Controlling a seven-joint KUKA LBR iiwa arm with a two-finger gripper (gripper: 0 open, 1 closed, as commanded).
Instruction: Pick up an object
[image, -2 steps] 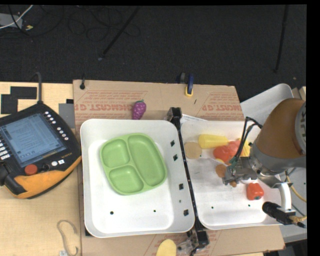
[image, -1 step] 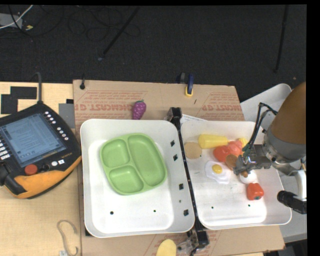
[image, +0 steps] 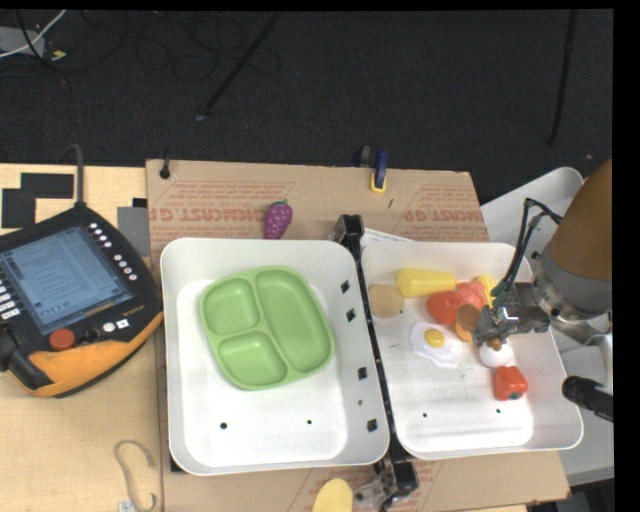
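The gripper (image: 492, 325) hangs low in the right bin (image: 540, 425), over a cluster of toy foods; how far it is open cannot be told. A fried egg toy (image: 434, 339) lies just beside it, a red pepper toy (image: 510, 381) just below.

You'll see the bench (image: 90, 440) carries a cardboard sheet (image: 300, 195) under both white bins (image: 260, 440), with a teach pendant (image: 70, 290) at frame left.
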